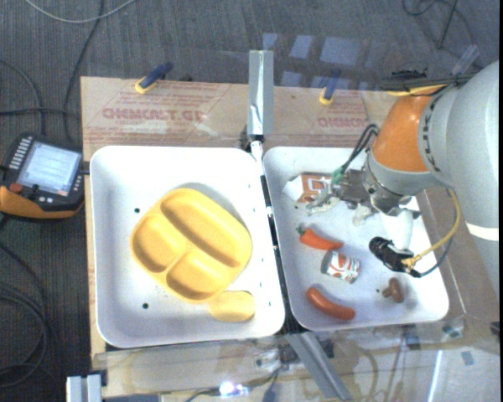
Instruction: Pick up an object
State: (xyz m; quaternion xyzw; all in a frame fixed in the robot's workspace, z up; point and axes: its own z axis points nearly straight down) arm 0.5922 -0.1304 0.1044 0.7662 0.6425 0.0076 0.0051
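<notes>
My gripper [320,198] reaches in from the right and sits low over the back left of the right bin [436,304]. It is right at a small white and orange carton [307,184], partly covering it. In front of it lie an orange carrot-like piece [320,240], a small red and white can [342,266] on its side, a red-brown sausage [330,303] and a small brown knob-shaped thing [393,290]. Nothing is visibly held.
The left bin [109,249] holds a yellow divided plate [191,243] and a pale yellow bun-shaped piece [232,306]. A black plug on a yellow cable [387,253] hangs from the arm over the right bin. A metal rail [259,99] stands behind the bins.
</notes>
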